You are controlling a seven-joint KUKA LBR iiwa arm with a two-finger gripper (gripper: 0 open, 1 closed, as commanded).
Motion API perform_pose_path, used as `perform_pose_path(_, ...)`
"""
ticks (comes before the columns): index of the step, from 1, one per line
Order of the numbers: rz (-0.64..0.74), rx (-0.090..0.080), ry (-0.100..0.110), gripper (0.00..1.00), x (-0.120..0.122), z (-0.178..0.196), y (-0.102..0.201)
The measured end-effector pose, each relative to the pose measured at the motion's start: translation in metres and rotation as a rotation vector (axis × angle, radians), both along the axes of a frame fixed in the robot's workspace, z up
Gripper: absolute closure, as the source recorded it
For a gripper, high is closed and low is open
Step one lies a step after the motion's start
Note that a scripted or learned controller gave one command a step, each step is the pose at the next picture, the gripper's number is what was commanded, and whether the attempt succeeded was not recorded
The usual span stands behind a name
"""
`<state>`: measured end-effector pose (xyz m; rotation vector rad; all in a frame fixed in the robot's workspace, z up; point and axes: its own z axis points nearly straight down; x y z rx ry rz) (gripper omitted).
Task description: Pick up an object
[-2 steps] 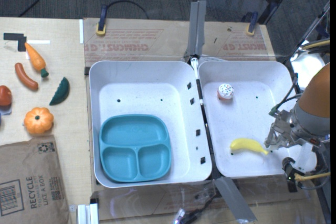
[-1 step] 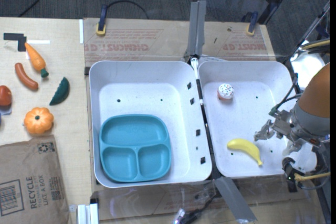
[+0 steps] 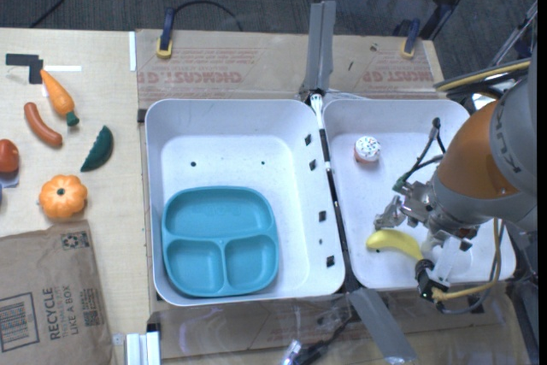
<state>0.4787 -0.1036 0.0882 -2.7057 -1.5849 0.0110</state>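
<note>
Right bin (image 3: 342,184): holds a banana (image 3: 395,244) at lower centre and a small frosted cupcake (image 3: 367,149) near the upper left; bare floor lies between them.
Left bin (image 3: 154,184): holds a blue divided tray (image 3: 220,240) at lower centre; upper half is open.
Arm (image 3: 479,167): covers the right bin's right side.
Gripper (image 3: 408,216): just above the banana's right end; whether the fingers are apart or together cannot be told.
Table, left of frame: toy carrot (image 3: 58,93), sausage (image 3: 42,124), pumpkin (image 3: 62,197).

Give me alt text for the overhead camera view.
A grey and orange robot arm reaches from the right into the right white bin, above a yellow banana with a small pink cupcake behind. The left bin holds a blue divided tray.
</note>
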Motion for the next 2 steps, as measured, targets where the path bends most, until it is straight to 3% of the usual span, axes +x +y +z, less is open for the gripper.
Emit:
perform_pose_path(1, 0.153, -0.001, -0.003, 0.00, 0.061, 0.049, -0.085)
perform_pose_path(2, -0.057, 0.000, 0.001, 0.00, -0.003, 0.040, -0.034)
